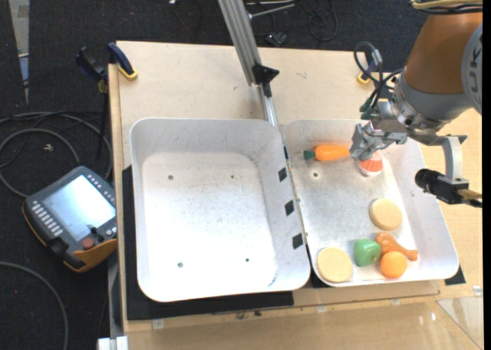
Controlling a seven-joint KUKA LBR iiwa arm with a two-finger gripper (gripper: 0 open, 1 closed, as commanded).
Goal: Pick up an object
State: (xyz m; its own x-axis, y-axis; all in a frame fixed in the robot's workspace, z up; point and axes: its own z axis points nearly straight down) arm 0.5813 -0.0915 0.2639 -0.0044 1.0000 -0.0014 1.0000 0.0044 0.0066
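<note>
Gripper [370, 143] hung over right bin [437, 218], just above a red-and-white obj [372, 164]; finger state couldn't be told. Carrot [330, 153] lay just left of gripper. Other toy foods sat well below it, nr bin's front edge.

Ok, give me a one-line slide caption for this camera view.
Claw low over the right bin beside a toy carrot, other toy foods clustered near the front.
</note>
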